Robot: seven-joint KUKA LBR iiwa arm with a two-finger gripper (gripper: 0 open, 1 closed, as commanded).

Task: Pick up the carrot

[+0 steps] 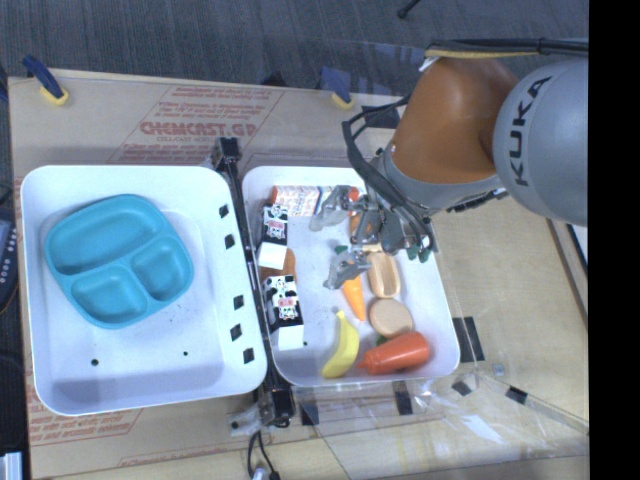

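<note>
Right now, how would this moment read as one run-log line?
arm: over right bin | gripper: just above carrot | carrot: lying in bin, not lifted | left bin: blue tray

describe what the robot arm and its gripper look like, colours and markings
The arm is bulky and rounded, grey, with a wide orange band above the wrist and KUKA in dark letters along the grey shell. Black cables loop from the wrist toward the gripper, which is a small cluster of silvery metal and dark parts, much narrower than the arm.

The arm (500, 128) hides the right bin's (435, 268) far corner (its own bulk runs off-frame right).
</note>
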